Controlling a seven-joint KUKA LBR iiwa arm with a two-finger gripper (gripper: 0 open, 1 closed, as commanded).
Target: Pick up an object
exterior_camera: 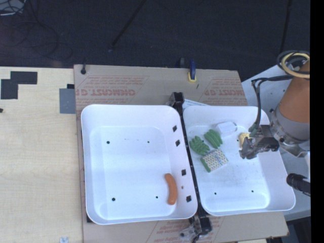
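The grey two-finger gripper is seen low over the right shallow white bin, near its right side; whether it is clenched or released cannot be told. To its left, well apart, two green ridged pod-shaped pieces lie beside a small speckled rectangular block. A pale, possibly translucent item rests behind them. An orange sausage-shaped object lies in the left white bin.

I see an orange sausage lying lengthwise at 5 o'clock in the left bin. In the right bin, approx. 10 o'clock: two green pods, a checkered sponge, and a white lump.
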